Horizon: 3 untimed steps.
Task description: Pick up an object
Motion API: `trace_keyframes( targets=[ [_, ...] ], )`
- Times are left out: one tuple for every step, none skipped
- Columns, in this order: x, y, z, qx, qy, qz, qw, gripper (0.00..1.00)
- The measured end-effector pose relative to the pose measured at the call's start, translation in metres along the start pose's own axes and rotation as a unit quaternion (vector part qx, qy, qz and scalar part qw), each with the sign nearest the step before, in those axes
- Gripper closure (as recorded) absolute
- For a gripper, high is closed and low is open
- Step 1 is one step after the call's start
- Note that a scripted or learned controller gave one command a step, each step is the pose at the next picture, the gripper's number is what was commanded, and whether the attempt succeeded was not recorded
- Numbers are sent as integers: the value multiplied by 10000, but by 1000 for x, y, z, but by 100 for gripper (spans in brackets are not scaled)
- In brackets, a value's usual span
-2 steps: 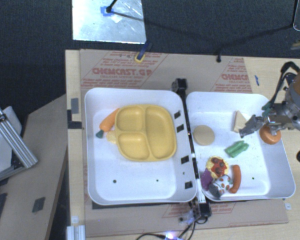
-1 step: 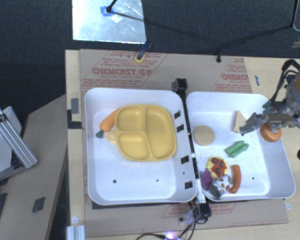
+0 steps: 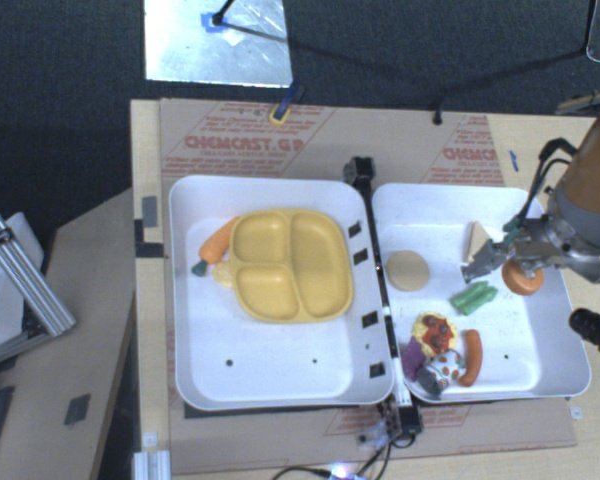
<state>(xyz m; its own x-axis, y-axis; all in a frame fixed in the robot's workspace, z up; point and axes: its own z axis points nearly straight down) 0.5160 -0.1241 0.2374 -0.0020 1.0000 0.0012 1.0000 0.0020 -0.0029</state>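
The gripper [image 3: 495, 253], finger state not discernible, is hovering over the light, rigid-looking green toy [image 3: 473, 297], probably best pinched across its narrow width

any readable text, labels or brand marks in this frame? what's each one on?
"CHEMCAST GP": red print on the brown protective sheet under the bins, upper left.
The same red print repeats at upper right, at an angle; too blurred to read in full.
Red print on the sheet's front edge: too small to read.
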Motion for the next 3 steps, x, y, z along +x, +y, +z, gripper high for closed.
trace_keyframes(
  targets=[
    [-6, 5, 46, 2, 0, 5, 10000, 0],
    [3, 11, 97, 5, 3, 3, 10000, 0],
    [1, 15, 125, -78, -24, 6, 10000, 0]
  ],
)
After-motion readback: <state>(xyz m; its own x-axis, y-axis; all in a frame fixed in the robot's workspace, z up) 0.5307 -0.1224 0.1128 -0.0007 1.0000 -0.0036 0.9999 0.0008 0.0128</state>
